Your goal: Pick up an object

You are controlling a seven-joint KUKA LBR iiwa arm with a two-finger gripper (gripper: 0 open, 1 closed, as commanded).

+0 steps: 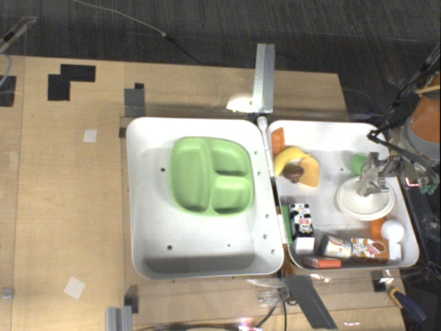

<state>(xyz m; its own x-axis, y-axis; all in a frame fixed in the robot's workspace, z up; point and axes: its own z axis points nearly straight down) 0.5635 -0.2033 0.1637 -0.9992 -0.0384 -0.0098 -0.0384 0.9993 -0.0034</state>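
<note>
Slowly, needed to lower the pincer straight onto the white bowl by the right edge of the right bin. Could not tell if apart or together. Had to miss the green thing just beside.

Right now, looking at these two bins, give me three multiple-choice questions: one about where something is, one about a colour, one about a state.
1. Where does the green divided plastic tray lie?
A. left white bin
B. right white bin
C. bench

2. What colour is the round shallow bowl under the end effector?
A. red
B. white
C. black

3. How does the bottle with the red label rest?
A. upright
B. on its side
C. hanging

A: the tray fills the left bin's floor.
B: the bowl is plain white.
B: the bottle lies along the right bin's near wall.
</note>
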